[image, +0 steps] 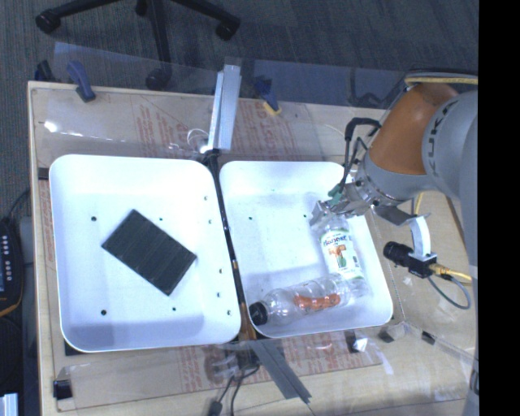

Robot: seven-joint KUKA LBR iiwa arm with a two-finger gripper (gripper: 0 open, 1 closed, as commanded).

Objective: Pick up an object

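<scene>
My gripper (327, 210) hangs over the right bin (268, 236), near its right wall, just above the top end of a clear bottle with a white label (340, 252) that lies lengthwise along that wall. A second clear plastic bottle with a black cap and orange bits inside (305, 299) lies along the bin's front edge. In the left bin (81, 187) a flat dark grey rectangular pad (149, 251) rests at a slant near the middle. The arm's grey body and orange band reach in from the upper right.
A metal divider bar (223, 106) rises at the back between the two bins. Blue clamps (80, 80) hold the bench's rear edge. An office chair base (154, 24) stands on the floor behind the bench.
</scene>
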